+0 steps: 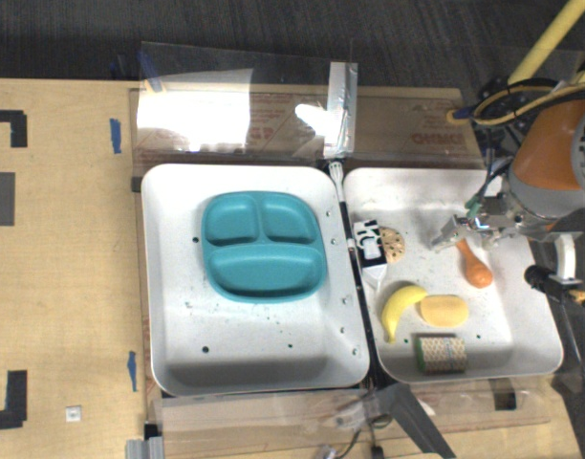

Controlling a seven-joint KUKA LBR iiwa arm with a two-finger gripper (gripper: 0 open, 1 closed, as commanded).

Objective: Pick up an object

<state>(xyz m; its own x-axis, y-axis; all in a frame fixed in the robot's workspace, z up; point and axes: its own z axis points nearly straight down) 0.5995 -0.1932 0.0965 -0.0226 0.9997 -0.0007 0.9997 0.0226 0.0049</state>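
Two shallow white bins sit side by side on the bench. The left bin [168,256] holds a teal divided plate [264,245], lying flat near its centre, with dark specks scattered on the bin floor around it. The right bin [531,347] holds the loose items. A carrot [475,264] lies at a slant in the right half, its narrow end pointing up toward the gripper. A banana [398,306] curves along the lower left part, and a yellow lemon-like piece [443,311] lies just beside it, touching or nearly so. Below these, near the front wall, rests a small ribbed cylinder [441,352] of green and tan. A round cookie-like disc [392,243] lies near the left wall, beside a black-and-white tag [368,241] on the divider. The gripper [476,224] is low over the upper right part of this bin, just above the carrot's narrow end; whether it touches the carrot cannot be determined. The finger state cannot be determined from this view. The grey arm with its orange band [551,156] enters from the right, with yellow and black cables [503,103] looped behind it. A clear plastic sheet [245,113] stands behind the left bin.
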